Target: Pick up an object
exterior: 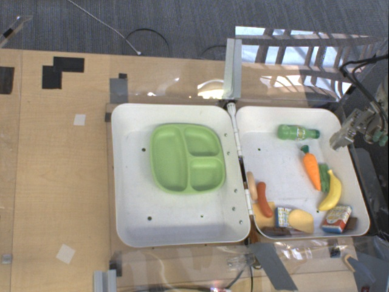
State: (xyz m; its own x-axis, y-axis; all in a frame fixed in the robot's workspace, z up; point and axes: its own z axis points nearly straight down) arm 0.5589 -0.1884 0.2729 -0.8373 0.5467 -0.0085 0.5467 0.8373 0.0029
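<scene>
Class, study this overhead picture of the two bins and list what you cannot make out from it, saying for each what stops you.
- The hand, camera view: small and blurred at the right bin's rim; its fingers cannot be read.
- The small box, camera view: its print is too small to read.
- The carton, camera view: label too small to read.
- The dark item at the right bin's front wall, camera view: too small and partly hidden under the small box to identify.

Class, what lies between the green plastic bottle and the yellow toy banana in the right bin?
In the camera view, the orange toy carrot lies between the green plastic bottle and yellow toy banana.
</scene>
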